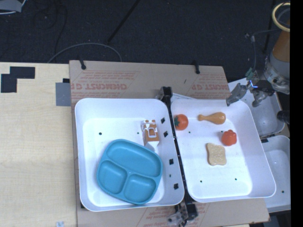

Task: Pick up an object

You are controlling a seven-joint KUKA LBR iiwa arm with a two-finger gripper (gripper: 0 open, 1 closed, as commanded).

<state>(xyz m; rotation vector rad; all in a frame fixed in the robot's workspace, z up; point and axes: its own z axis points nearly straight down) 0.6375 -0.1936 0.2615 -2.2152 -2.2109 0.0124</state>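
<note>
— Where is your end effector sitting?
— My end effector (247, 95) is hovering open past the right bin's (258, 176) far right corner, gripping nothing.
— And the objects?
— The drumstick (213, 118), two tomatoes (228, 137) and toast (217, 154) are lying inside it.

Blue tray (129, 171), orange-red tomato (228, 137)

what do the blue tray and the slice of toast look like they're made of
The blue tray looks like moulded plastic: one even colour, smooth matte surface, rounded compartment walls. The toast seems to be toy food, likely plastic or foam: flat tan face with a darker crust edge; the view is too coarse to tell which.
</note>
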